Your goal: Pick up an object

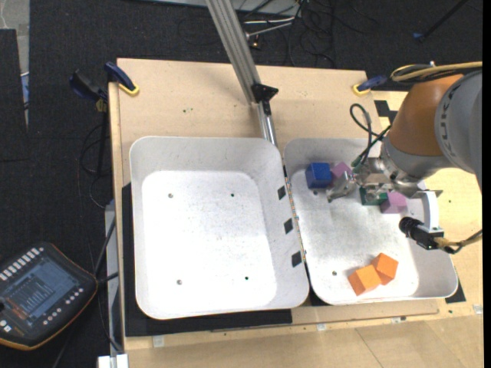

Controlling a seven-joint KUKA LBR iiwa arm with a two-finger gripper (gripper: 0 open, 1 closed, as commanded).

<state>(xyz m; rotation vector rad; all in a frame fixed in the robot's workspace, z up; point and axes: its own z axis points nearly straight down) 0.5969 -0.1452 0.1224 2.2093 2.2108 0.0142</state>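
Grey and orange, the arm (pixel 441 121) reaches in from the right and bends down over the upper part of the right bin (pixel 322 282), its wrist pointing leftward toward the bin's centre divider. The gripper (pixel 343 187) sits low at the end of it, with its metal tips just beside a blue block (pixel 317 175) and a purple block (pixel 338 172) that lie touching each other near the bin's upper left. How wide the claw stands cannot be told from this slant, and nothing is clearly seen clamped in it; whether the tips touch the blocks is also unclear. A green piece (pixel 374 198) and a pale pink block (pixel 397 202) show partly under the wrist, their outlines cut off by the arm's body and a black cable (pixel 365 129). Two orange blocks (pixel 374 273) rest together near the lower right corner of the same bin, well apart from the gripper. The left bin (pixel 146 205) lies alongside on the wooden bench (pixel 192 90). A teach pendant (pixel 38 290) sits on the floor at lower left.
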